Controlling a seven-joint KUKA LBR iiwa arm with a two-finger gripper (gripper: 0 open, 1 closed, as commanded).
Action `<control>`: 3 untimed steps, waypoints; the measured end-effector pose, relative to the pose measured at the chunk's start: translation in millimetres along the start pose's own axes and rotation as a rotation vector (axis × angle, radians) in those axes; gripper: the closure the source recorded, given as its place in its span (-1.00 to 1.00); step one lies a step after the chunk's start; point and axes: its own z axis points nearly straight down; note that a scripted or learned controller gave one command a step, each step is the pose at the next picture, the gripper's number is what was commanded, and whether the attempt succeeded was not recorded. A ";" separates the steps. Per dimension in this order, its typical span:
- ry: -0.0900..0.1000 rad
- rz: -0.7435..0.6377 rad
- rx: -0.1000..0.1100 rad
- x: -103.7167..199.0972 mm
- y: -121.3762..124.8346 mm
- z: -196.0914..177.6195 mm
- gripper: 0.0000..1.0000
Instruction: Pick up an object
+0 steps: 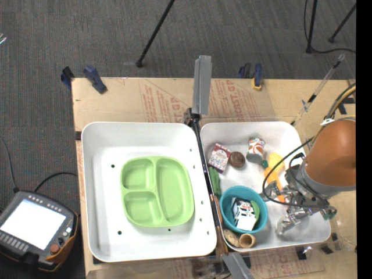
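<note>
Bottom edge of right bin (302,133): ice-cream cone (247,240) lies against the front wall, just below teal bowl (230,197). Bowl holds a small black-and-white carton (244,211). Behind it: red-and-white packet (219,157), brown round piece (236,159), red-and-white can (254,149), yellow item (273,165) partly under the arm (331,156). Green strip (214,182) runs along the bin's left wall. Gripper (295,218) sits low over the bin's front-right corner, just right of the bowl; can't tell its state, nothing visibly held. Left bin (102,141) holds green divided plate (156,191). Teach pendant (35,227) lies on the floor, lower left.
</note>
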 end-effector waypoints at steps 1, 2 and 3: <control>-0.001 -0.060 0.018 -45.7 23.6 -3.8 -1.00; -0.007 -0.080 0.006 -23.2 22.0 -1.8 -1.00; -0.001 -0.155 -0.003 -74.6 -17.0 0.1 -1.00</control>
